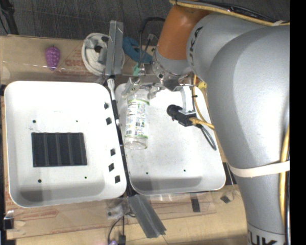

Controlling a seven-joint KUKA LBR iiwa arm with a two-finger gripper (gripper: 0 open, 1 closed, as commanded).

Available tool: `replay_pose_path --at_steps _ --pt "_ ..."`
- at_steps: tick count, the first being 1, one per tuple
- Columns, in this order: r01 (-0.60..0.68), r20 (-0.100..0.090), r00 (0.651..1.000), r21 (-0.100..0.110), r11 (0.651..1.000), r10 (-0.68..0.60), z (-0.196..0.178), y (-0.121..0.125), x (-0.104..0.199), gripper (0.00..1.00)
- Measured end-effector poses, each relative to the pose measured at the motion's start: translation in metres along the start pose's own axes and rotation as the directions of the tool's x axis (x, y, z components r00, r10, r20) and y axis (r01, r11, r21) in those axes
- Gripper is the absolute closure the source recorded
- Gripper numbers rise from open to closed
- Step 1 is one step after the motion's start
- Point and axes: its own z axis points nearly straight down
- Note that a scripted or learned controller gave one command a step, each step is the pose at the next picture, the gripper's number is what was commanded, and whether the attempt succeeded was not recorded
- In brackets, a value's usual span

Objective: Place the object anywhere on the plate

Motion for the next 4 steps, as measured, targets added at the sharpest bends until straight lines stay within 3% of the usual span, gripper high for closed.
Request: replay_pose_path --at_steps 1,2,3,4 --pt "-0.137 0.000 0.991 -0.002 0.991 0.137 -0.059 -0.021 0.080 1.00" --pt "-0.115 0.002 0.993 0.001 0.993 0.115 -0.046 -0.040 0.157 1.00" --pt "-0.038 0.002 0.999 -0.002 0.999 0.038 0.001 0.006 0.116 1.00" --pt "-0.038 0.001 0.999 0.001 0.999 0.038 -0.007 -0.004 0.147 1.00"
